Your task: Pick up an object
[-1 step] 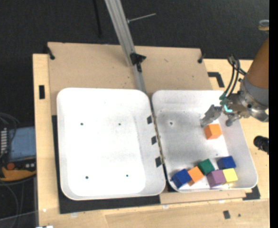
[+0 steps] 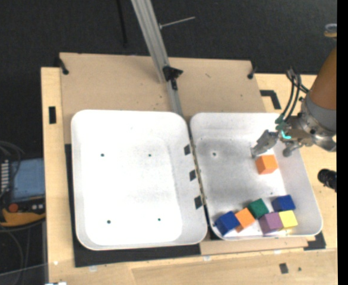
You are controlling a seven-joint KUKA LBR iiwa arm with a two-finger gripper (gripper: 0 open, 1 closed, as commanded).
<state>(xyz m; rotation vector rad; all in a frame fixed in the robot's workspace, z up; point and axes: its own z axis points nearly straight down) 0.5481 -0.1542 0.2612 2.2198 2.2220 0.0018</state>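
Observation:
My gripper hangs over the right side of the right bin, its two grey fingers spread open. Just below the fingertips lies an orange cube, tilted, on the bin floor and not between the fingers. Along the bin's front edge sits a cluster of cubes: a blue cube, a second orange cube, a green cube, a purple cube, a yellow cube and another blue cube.
The left bin lies beside the right one, joined by small black clips. A slanted metal rail rises from the back of the bench. A blue box and cables sit off the bench's left edge.

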